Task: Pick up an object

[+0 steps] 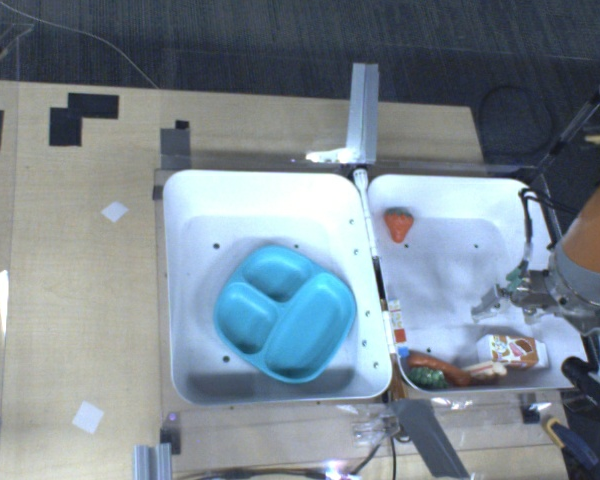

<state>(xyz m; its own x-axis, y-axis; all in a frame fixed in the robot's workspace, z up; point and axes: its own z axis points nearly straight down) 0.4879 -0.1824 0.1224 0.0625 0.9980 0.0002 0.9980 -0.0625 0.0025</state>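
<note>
A: Where is the grey metal two-finger gripper (492, 303)?

B: Over the right white plastic bin (450, 193), near its right side. I cannot tell how its tips are set.

A: What could it grab?

B: I think the small white carton with red and yellow print (512, 351). It lies flat just below the gripper, toward the front wall, long side going left to right.

A: Anything else?

B: A little orange-red toy (399, 224) sits farther off, up by the back left corner.

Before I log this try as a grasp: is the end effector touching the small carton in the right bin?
Apart. The camera view shows bare white bin floor between the end effector and the small carton lying below it.
</note>
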